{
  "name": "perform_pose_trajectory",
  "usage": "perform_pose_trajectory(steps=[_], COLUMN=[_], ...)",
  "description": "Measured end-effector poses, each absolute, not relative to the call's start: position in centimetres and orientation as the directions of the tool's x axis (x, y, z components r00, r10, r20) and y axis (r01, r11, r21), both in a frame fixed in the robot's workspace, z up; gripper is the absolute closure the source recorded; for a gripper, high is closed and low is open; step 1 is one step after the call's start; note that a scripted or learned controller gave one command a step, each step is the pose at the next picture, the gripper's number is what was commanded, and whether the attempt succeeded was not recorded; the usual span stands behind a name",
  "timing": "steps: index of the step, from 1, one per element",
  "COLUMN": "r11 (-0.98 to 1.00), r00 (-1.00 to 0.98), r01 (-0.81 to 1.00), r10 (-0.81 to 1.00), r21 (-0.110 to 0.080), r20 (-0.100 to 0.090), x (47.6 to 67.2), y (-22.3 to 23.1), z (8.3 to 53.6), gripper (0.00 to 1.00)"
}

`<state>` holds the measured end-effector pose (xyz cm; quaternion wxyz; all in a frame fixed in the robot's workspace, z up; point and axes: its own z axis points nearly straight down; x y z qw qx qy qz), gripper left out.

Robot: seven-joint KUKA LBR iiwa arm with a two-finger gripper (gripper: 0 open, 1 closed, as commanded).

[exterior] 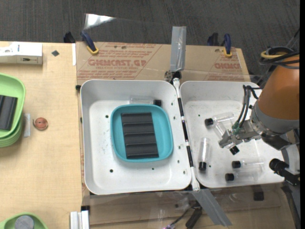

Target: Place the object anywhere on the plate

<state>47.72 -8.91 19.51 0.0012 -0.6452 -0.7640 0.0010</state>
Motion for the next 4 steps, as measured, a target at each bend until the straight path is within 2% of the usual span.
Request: perform_pose_trajectory(steps=[1, 2, 3, 4], r11=[0.234, 0.292, 0.292, 0.281], r00=[-0.234, -0.292, -0.292, -0.281], r01=[0.972, 0.956, 0.956, 0.96], r10=[0.972, 0.956, 0.956, 0.96], r21=[-0.001, -0.002, -0.002, -0.002], r20=[-0.001, -0.001, -0.001, -0.002], x=[48.1, 47.8, 47.8, 50.8], y=[-2.4, 6.6, 6.6, 1.5], z=[20.6, 21.3, 21.3, 21.6], gripper=[1.0, 1.0, 0.0, 0.0])
